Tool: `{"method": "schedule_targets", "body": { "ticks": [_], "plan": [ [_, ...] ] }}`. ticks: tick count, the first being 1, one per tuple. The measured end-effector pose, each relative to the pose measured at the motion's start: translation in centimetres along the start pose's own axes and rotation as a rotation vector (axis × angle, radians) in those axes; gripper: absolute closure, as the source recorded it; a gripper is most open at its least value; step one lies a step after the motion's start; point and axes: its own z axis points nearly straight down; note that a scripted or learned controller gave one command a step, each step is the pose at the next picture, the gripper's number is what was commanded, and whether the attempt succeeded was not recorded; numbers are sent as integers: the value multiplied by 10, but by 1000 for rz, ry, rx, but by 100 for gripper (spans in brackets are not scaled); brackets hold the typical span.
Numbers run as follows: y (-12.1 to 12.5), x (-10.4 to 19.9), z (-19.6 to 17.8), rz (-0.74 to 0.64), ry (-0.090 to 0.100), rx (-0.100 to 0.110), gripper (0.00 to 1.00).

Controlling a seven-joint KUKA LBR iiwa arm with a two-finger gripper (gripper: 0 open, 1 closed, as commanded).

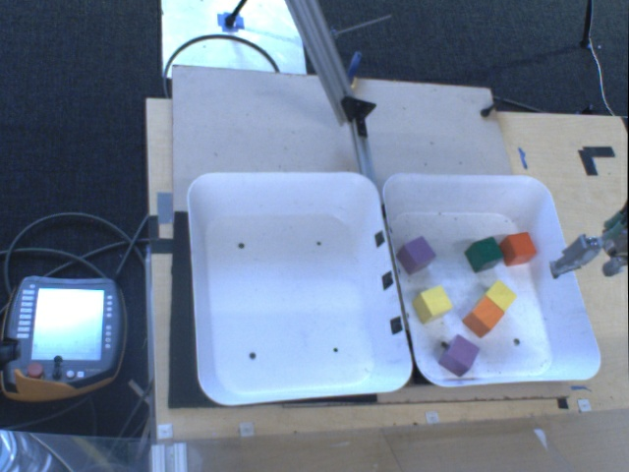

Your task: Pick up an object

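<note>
Bench: pale board top on dark carpet, bearing two white bins side by side, with a teach pendant and its cables on the floor to the left. Right bin holds seven cubes: two purple, two yellow, two orange and one green. Gripper sits at that bin's right rim, grasping nothing; finger state cannot be told.

End effector (right edge) cut off; finger state unreadable.
</note>
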Motion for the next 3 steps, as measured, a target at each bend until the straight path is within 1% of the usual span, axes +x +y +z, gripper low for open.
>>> {"method": "schedule_targets", "body": {
  "ticks": [1, 2, 3],
  "plan": [
    [0, 0, 0, 1, 0, -1, 0],
    [-1, 7, 43, 3, 2, 3, 0],
    [5, 6, 87, 3, 2, 4, 0]
  ]
}}
